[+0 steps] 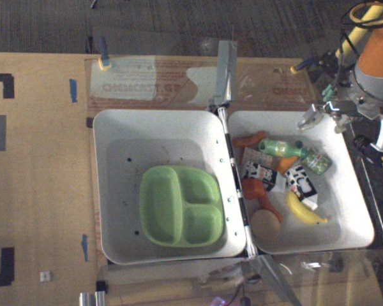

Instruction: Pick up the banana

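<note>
My pincer (324, 115) hangs over the far right corner of the right bin (357, 196), its two fingers (310, 118) spread apart with nothing between them. I take the right bin as my landmark for everything else. My arm (376, 62), grey with its orange band, rises from the pincer toward the bin's far right, outside its rim. Inside the bin, nearest to my pincer, a green bottle (282, 148) lies on its side along the far part of the floor, with a small green can (317, 162) just beside its right end. An orange carrot (249, 139) lies at the far left of the bin, close to the wall. Toward the middle sit two black-and-white cartons (260, 171), one left of centre and the other (301, 185) right of centre, tilted. The banana (303, 209) lies on the bin's floor in the near half, right of centre, its upper end touching the tilted carton, well apart from my pincer. A red piece (253, 189) sits left of it, and a tan egg (264, 225) rests at the near left corner. Left of my landmark, touching it wall to wall, stands the left bin (115, 139), and a green divided plate (180, 204) lies in its near half.
</note>
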`<state>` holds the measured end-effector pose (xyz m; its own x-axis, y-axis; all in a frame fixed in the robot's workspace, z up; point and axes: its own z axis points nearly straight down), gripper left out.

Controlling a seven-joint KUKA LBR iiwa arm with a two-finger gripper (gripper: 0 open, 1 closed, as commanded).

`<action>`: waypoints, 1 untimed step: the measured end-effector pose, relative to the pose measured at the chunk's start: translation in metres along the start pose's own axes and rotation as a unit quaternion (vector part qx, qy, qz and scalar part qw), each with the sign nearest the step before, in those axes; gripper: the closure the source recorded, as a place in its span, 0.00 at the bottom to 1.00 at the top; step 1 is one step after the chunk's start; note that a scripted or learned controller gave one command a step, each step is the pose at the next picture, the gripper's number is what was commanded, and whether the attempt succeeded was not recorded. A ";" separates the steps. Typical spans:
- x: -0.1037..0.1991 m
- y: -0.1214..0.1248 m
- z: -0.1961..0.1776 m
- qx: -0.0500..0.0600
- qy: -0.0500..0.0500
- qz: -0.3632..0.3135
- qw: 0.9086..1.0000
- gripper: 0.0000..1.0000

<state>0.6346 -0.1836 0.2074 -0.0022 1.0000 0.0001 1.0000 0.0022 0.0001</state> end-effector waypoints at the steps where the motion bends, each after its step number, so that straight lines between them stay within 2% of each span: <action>1: 0.010 0.034 -0.003 -0.002 -0.001 -0.074 0.997 0.00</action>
<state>0.6681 -0.1735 0.2108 -0.1492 0.9888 -0.0032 0.9888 0.1492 0.0042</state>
